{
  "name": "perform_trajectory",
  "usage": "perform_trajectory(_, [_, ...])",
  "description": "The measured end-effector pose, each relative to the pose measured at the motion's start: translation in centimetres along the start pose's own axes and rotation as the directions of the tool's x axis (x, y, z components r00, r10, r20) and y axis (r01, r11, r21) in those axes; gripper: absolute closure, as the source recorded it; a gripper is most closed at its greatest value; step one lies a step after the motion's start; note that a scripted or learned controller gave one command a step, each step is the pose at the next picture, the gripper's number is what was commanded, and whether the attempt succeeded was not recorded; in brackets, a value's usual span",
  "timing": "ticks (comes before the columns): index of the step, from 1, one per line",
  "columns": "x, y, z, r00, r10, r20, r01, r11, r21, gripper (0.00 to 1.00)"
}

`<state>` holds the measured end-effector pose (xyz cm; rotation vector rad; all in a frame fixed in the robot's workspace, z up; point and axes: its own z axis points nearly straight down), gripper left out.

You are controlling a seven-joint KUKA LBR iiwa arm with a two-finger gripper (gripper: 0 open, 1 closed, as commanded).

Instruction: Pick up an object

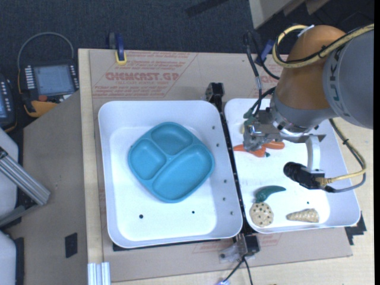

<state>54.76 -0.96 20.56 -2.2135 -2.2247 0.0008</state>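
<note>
My gripper (256, 138) hangs low over the upper left part of the right bin (338, 212), on the grey arm that reaches in from the right. Directly under it lies a flat orange object (261, 149), partly hidden by the gripper. I cannot tell whether the two touch. Toward the bin's front lie a curved teal piece (270, 191), a round speckled cookie (261, 214) and a beige ridged piece (303, 217).
The left bin (119, 206) holds a blue divided plate (171, 161) near its middle. A raised divider between the two bins runs just left of the gripper. Bare floor shows in the middle of the right bin.
</note>
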Motion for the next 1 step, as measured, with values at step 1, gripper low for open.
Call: perform_trajectory(1, [5.17, 0.82, -1.43, 1.000, -0.001, 0.000, 0.001, 1.000, -0.004, 1.00])
